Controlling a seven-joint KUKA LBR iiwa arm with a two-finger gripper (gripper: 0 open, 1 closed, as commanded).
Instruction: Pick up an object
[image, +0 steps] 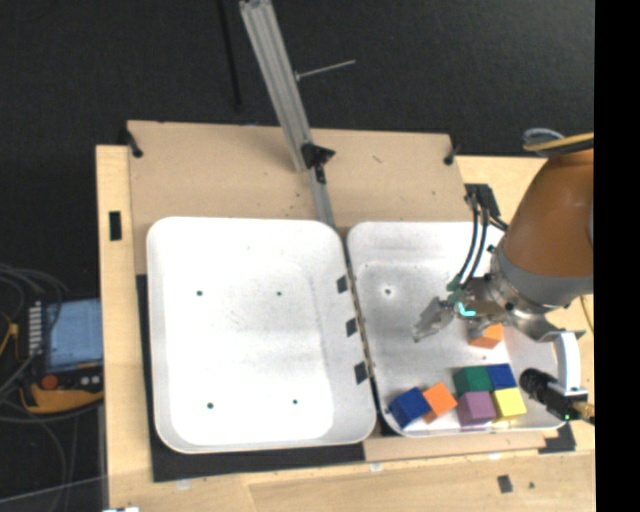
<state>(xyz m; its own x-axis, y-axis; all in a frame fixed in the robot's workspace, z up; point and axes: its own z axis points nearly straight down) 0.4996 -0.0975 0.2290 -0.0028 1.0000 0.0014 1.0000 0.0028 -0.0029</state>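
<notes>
The grey two-finger gripper (437, 318) hangs with fingers spread, holding nothing, over the shallow white right-hand bin (400, 255), angled for a pick; the small orange cube (486, 336) sits beside it.

We see small blocks in the right white bin (400, 250): blue (408, 405), orange (439, 399), purple (477, 407), yellow (510, 402), green (472, 380), another blue (501, 376), another orange (486, 337).
</notes>
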